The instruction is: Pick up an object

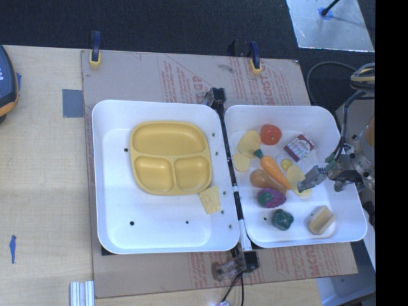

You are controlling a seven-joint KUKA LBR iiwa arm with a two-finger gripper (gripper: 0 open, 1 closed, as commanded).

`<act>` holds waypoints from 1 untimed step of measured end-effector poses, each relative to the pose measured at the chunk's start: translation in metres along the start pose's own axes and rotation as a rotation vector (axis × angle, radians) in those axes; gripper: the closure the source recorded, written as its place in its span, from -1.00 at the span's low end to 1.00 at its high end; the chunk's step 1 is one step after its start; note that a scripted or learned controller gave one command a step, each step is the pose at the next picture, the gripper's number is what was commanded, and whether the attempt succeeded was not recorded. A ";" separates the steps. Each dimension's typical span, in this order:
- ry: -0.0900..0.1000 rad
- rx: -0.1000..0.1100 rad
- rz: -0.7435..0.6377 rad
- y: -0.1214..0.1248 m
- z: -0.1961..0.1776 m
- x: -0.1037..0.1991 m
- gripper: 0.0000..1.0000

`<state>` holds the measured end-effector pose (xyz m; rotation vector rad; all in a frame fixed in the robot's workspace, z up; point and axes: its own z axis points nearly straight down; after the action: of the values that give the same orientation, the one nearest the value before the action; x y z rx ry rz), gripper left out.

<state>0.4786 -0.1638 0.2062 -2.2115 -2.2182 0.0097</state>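
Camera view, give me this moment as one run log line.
gripper: over right bin, beside carrot | holding: nothing seen | yellow tray: left bin

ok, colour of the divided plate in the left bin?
Yellow. The divided plate has three compartments, all plain yellow, seen clearly in the camera view.

You're seeing an orange carrot (275, 171) lying slantwise in the right bin (349, 233), green top pointing up-left.
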 end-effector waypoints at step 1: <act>0.001 0.003 -0.007 0.048 0.061 0.073 -1.00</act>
<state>0.5255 -0.0908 0.1450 -2.2025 -2.2237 0.0116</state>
